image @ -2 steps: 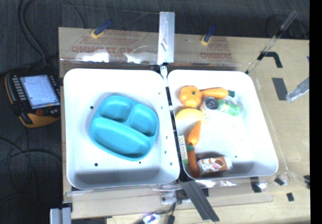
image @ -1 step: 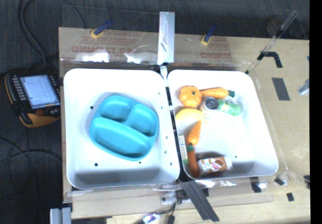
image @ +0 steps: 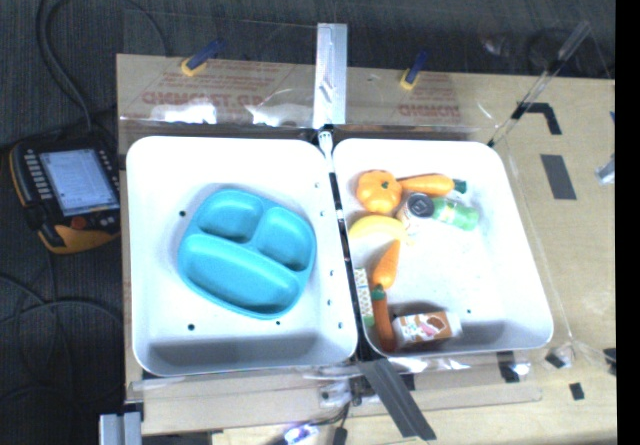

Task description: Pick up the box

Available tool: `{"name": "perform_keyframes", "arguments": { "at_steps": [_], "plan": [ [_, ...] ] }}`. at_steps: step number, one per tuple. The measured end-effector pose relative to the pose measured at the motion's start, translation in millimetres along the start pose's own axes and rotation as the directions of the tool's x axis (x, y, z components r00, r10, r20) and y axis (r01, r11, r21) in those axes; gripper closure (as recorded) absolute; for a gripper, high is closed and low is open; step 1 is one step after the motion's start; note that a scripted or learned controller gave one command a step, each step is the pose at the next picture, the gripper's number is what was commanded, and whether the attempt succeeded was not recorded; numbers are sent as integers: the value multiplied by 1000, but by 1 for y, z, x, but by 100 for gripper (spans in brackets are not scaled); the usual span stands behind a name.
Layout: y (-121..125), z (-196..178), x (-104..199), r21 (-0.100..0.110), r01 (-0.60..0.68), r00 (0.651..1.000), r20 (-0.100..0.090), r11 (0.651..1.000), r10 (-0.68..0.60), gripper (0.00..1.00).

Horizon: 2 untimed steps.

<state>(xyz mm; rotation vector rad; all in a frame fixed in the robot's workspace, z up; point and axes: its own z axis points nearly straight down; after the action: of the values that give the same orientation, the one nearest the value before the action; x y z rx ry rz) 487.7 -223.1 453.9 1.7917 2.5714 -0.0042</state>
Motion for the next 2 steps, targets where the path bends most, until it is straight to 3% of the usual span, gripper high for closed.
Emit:
{"name": "perform_keyframes", "arguments": {
  "at_steps": [2],
  "plan": [
    [3, -19, 0, -3, 4, 1000, 4, 1000, -4, 100]
  ]
}}
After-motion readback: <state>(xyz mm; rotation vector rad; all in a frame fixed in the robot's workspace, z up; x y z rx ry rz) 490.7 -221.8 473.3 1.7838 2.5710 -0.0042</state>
